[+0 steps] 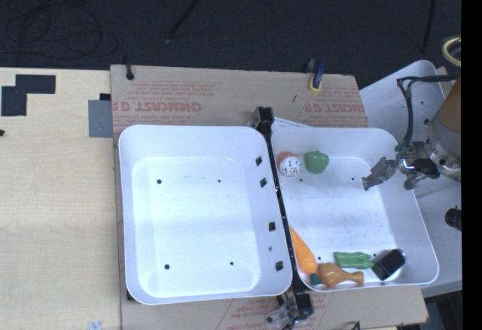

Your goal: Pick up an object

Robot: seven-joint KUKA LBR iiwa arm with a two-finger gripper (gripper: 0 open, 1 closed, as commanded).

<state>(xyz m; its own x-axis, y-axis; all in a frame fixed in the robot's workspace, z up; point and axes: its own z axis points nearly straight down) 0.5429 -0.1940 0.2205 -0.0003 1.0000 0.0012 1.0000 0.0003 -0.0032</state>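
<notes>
Your bench (pixel 53 193) carries two white bins on cardboard. You have open floor across the right bin (pixel 354 208): the ball (pixel 289 165) and green pepper (pixel 317 162) hug its far-left corner; the carrot (pixel 302 249), drumstick (pixel 340 274), green piece (pixel 352 259) and black block (pixel 388 264) line its near edge. The gripper (pixel 392 170) hangs over the right rim; you cannot tell how it is set.

R bin (pixel 399 200) centre floor lay open, wide access from above. Obstacles hugged edges: spotted ball (pixel 289 165) + green pepper (pixel 317 162) at far wall; carrot (pixel 302 249), drumstick (pixel 337 274), green piece (pixel 352 259), black block (pixel 388 264) along near wall.
</notes>
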